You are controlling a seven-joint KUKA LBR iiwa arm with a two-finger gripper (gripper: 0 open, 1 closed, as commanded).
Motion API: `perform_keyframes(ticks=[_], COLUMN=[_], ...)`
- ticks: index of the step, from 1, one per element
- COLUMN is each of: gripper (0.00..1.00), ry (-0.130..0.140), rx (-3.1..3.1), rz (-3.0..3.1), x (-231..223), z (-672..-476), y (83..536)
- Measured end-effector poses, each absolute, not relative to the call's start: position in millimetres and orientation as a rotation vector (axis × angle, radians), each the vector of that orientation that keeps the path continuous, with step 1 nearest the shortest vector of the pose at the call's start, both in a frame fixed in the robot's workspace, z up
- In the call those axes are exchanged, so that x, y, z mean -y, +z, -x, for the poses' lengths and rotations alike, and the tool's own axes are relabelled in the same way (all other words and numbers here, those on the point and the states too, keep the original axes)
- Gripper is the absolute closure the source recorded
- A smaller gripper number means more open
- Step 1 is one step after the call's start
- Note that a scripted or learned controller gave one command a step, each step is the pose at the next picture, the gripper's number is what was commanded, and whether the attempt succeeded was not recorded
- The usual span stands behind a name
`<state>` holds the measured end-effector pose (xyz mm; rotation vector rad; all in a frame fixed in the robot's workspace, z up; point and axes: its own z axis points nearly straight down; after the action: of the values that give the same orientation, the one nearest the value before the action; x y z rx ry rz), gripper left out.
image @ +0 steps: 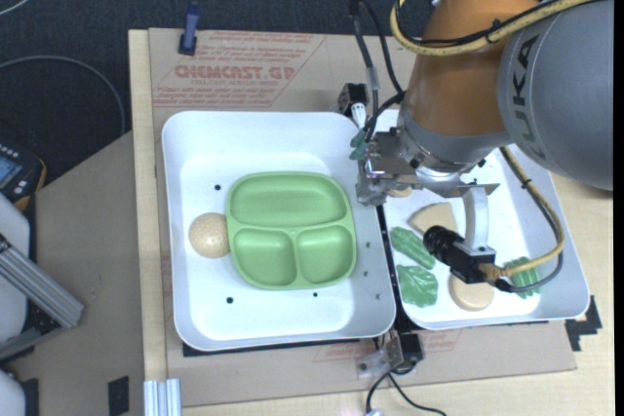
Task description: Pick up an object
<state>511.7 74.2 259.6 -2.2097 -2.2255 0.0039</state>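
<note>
I see the left bin holding a green divided plate and a beige ball. In the right bin, green leaves lie near the gripper; I cannot tell its state.

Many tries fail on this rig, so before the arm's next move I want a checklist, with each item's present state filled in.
1. Arm over a bin: ok; the arm hangs over the right bin.
2. Targets in that bin: ok; green leaf pieces and a beige disc lie there.
3. Something already held: cannot tell; the wrist hides what is under it.
4. Room around targets: not ok; the leaf pieces lie close to the wall between the bins.
5. Other options: ok; the left bin holds a green divided plate with a beige ball beside it, both uncovered.
</note>
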Motion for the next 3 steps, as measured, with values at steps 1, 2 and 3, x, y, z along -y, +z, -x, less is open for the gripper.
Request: perform_keyframes(ticks=[1,2,3], gripper=[1.00,1.00,1.00], ry=[-0.021,-0.004,-0.005], rx=[2.233,2.225,2.228], rz=[2.218,2.222,2.222], x=[-103.1,-101.0,-101.3], z=[-479.4,-480.0,-480.6], y=[377.3,380.9,391.1])
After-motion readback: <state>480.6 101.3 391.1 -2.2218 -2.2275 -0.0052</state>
